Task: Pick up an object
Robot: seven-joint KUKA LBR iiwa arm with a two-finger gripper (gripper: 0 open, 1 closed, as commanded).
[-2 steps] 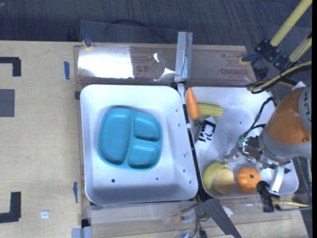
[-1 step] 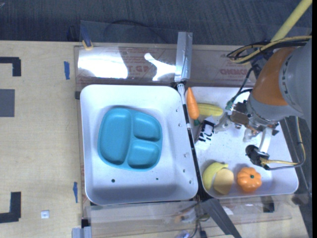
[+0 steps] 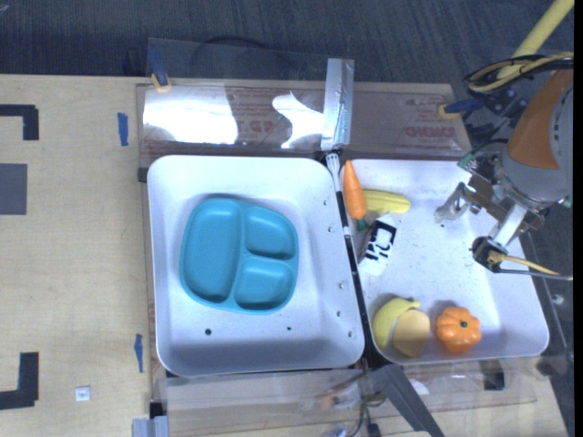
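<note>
Our tool (image 3: 472,221) hangs over the right bin (image 3: 528,312), near its right wall, with its two metal fingers spread apart and nothing between them. We judge the closest pick to be the pumpkin (image 3: 457,328), round, ribbed and orange, lying toward the near edge of the bin from the tool. Touching its left side sits a smooth yellow pear (image 3: 402,324). Farther left, by the divider, a carrot (image 3: 353,192) and a banana (image 3: 386,202) lie. The left bin (image 3: 173,335) holds a blue tray (image 3: 239,253).
</note>
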